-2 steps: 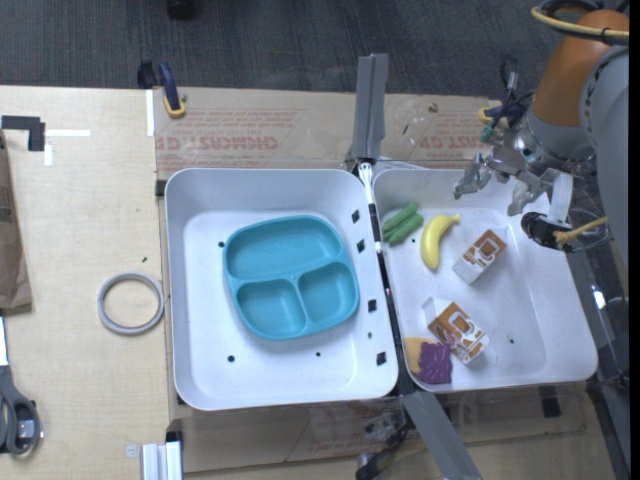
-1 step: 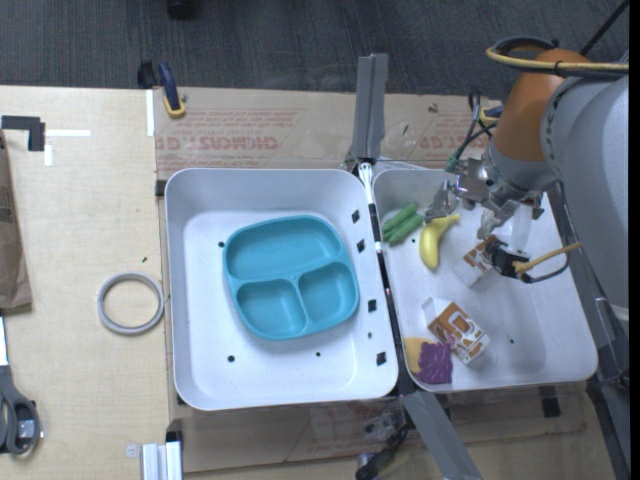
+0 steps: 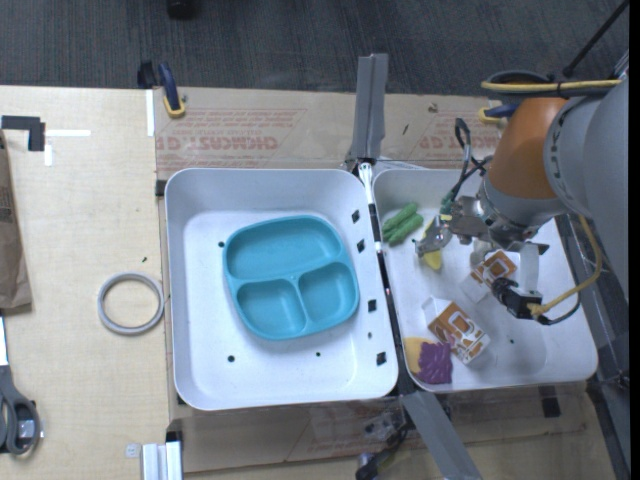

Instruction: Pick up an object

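The right bin (image 3: pixel 560 353) holds several small items. A green pod-shaped toy (image 3: pixel 402 223) lies at its upper left, and a small yellow piece (image 3: pixel 431 260) sits just below it. An orange-and-white snack packet (image 3: pixel 458 330) rests in the middle, with another (image 3: pixel 493 268) partly under the arm. A purple toy (image 3: pixel 433 362) and a yellow bit (image 3: pixel 414 346) sit at the bin's front left. My gripper (image 3: pixel 437 236) hangs low between the green toy and the yellow piece, right above the yellow piece. Nothing shows as held.
The left bin (image 3: pixel 190 268) holds a blue divided plate (image 3: pixel 291 277). A grey tape ring (image 3: pixel 131 302) lies on the bench to the left, with scissors (image 3: pixel 18 418) at the bottom left. A metal divider (image 3: pixel 370 108) stands between the bins. A yellow cable (image 3: pixel 565 298) hangs off the wrist.
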Robot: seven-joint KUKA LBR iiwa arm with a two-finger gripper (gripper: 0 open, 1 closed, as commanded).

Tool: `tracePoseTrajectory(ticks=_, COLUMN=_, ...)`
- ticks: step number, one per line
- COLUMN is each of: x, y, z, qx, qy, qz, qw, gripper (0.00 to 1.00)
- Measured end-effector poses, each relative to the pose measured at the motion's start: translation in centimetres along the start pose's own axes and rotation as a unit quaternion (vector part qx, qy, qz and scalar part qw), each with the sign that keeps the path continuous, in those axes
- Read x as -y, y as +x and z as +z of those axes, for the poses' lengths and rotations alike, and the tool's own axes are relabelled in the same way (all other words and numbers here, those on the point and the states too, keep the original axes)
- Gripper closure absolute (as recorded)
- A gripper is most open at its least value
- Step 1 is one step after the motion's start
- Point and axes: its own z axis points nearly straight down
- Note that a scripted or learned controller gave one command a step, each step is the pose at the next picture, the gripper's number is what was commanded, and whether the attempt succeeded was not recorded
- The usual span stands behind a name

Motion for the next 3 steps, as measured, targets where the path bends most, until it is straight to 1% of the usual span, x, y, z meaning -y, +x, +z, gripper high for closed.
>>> tracePoseTrajectory(ticks=1, x=0.0, y=-0.2, z=-0.9, qx=0.0, qy=0.0, qz=0.002, qw=1.0, gripper=1.0)
tracePoseTrajectory(ticks=2, x=-5.7, y=3.7, z=-10.1, qx=0.001, qy=-0.001, qz=0.063, qw=0.998, gripper=1.0)
tracePoseTrajectory(ticks=3, x=-6.0, y=1.0, z=-8.6, qx=0.001, qy=0.0, qz=0.092, qw=0.9958, gripper=1.0)
